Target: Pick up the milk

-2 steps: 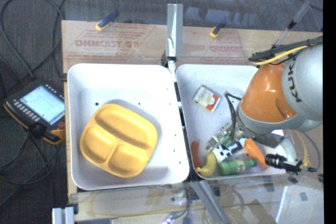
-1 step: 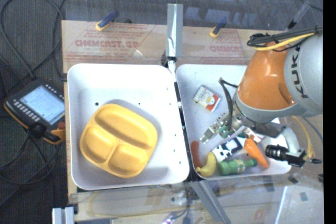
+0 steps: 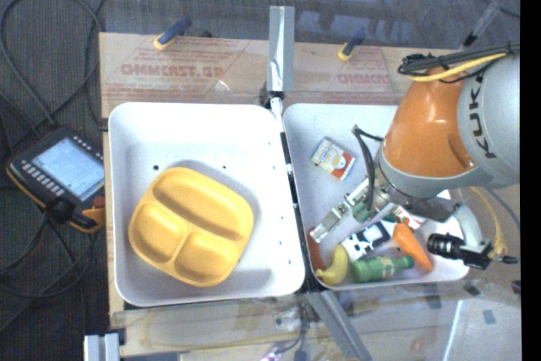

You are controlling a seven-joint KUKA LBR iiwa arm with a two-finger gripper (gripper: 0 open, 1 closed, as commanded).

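The arm comes in from the right over the right bin (image 3: 338, 127), and the gripper (image 3: 365, 214) hangs low above the cluster of small things at the front of that bin; I cannot tell if the tool is open or closed, because the wrist covers it. The milk (image 3: 368, 240), I believe, is the small white carton with black spots, lying just under the gripper, between the banana (image 3: 335, 266), the green bottle (image 3: 382, 268) and the carrot (image 3: 411, 247). These three seem to touch it or lie just beside it, so the grasp probably needs a straight descent with the tool lined up across the narrow sides of the carton, so that no neighbour is caught. The front wall of the bin is near, so there is little room on that side. Toward the back, around the small red and yellow box (image 3: 332, 157), the floor is bare and gives more freedom. The left bin (image 3: 127, 139) holds a yellow tray (image 3: 192, 225).
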